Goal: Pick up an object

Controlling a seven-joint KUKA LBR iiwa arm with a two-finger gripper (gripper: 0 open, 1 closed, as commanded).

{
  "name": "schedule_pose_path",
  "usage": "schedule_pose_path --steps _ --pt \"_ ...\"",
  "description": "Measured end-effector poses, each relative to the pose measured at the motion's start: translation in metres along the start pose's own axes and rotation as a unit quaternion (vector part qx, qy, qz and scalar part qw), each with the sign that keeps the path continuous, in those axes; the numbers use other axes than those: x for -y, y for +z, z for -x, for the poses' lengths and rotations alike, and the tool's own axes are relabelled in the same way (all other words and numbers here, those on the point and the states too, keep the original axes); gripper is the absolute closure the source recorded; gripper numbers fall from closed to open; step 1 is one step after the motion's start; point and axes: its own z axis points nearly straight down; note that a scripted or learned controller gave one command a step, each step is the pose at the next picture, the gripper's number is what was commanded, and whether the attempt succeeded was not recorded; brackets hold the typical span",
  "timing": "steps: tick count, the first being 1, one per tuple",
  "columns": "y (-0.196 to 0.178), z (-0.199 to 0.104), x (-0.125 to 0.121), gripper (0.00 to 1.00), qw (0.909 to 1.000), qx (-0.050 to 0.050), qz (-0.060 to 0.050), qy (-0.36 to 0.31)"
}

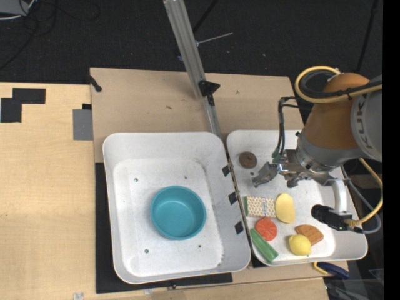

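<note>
In the right bin (234, 144), the gripper (270, 172) hovers with nothing visibly held; its opening I cannot tell. Toys (278, 220) crowd the near end, so a descent may nudge neighbours.

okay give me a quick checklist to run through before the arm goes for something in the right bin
1. Gripper positioned over the right bin: ok, it is above the bin's upper part.
2. Something between the fingers: cannot tell from this angle.
3. Nearest target: ok, the brown round object lies just left of the gripper, apart from the other items.
4. Clutter near the front: not ok, the yellow oval object, checkered block, red item, green stick, lemon and orange-brown piece lie close together.
5. Left bin: ok, it holds the teal bowl, away from the arm.
</note>
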Motion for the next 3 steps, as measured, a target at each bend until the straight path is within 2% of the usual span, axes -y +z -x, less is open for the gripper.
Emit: schedule_pose_path --steps 1,2,3 --pt "0.048 0.006 0.008 0.0 1.0 0.0 0.0 0.0" --pt "0.036 0.007 0.007 1.0 1.0 0.0 0.002 0.001" --pt "-0.017 0.0 0.013 1.0 1.0 0.0 0.004 0.0"
